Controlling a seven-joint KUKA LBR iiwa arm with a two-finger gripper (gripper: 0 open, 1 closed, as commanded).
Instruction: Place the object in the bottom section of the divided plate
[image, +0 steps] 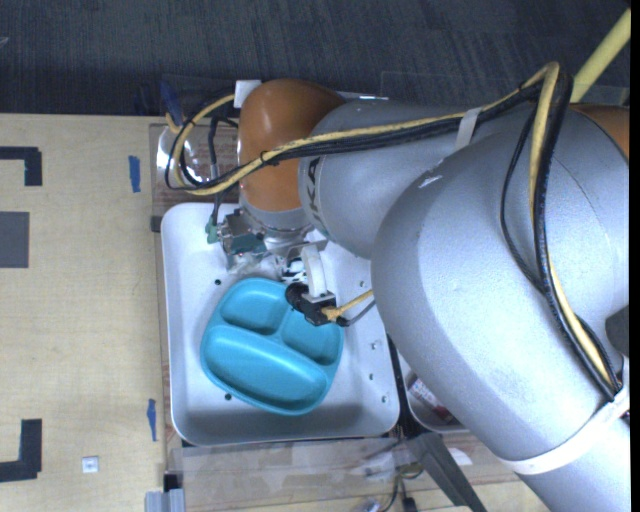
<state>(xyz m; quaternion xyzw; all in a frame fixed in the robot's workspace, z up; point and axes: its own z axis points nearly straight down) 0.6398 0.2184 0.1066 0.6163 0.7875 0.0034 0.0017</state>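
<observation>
Gripper (262, 250), whether open or clamped on the object impossible to tell, is hovering at the near rim of the teal divided plate (262, 362) lying just below it in the white bin (186, 330), risking release into a small near section.

Robot lab — taped plywood bench (80, 330)

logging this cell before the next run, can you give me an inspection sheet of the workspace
surface: white bin on a pale bench
job's things: teal divided plate lies in the bin, three sections
clutter: nothing seen
grippers: gripper hangs at the plate's upper edge
cables: yellow and black cables run along the arm
surroundings: blue tape and black marks on the bench, dark floor beyond
</observation>
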